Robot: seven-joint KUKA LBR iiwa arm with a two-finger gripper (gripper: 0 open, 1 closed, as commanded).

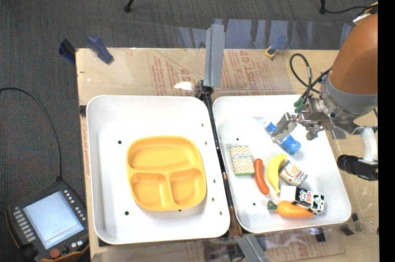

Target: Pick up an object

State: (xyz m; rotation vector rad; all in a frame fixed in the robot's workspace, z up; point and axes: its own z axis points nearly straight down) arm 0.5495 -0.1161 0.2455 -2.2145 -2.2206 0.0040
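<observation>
jaws: seen low over the right bin, at the end of the grey arm that reaches in from the right; whether they are apart or together cannot be told from this slanted view.
blue object: found just below the jaws, touching or nearly touching them; a grip on it cannot be confirmed, as it is not seen between the fingers.
banana: laid a little further below the jaws, curved, beside the hot dog.
hot dog: laid lengthwise, below and slightly left of the jaws.
small can: seen below the jaws, just right of the banana.
patterned card: placed below and left of the jaws, apart from them.
cow-print carton: seen well below the jaws, near the bin's lower edge.
carrot: laid just under the carton, furthest below the jaws.
right bin: all the small items are held in it.
yellow tray: set in the left bin, well left of the jaws.
tabletop: both bins are carried on it.
</observation>
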